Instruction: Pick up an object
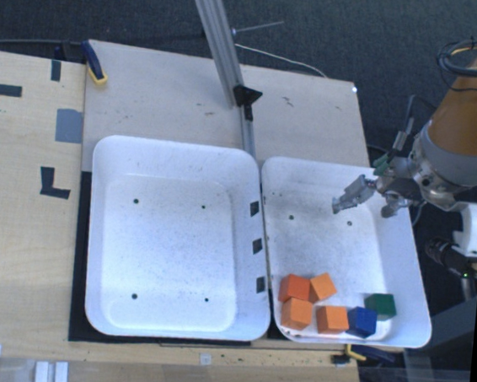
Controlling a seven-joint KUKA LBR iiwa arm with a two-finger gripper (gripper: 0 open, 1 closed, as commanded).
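Jaws: spread apart, one finger reaching left, the other shorter at right, with nothing between them.
Gripper [365, 199]: hangs over the upper right part of the right bin [306, 193], at the frame's right.
Arm [462, 116]: grey with orange band, coming in from the upper right.
Blocks: clustered in the right bin's lower corner, well apart from the gripper; four orange cubes [311, 302], a blue cube [362, 321], a green cube [381, 304].
Left bin [166, 238]: white, speckled, beside the right one.
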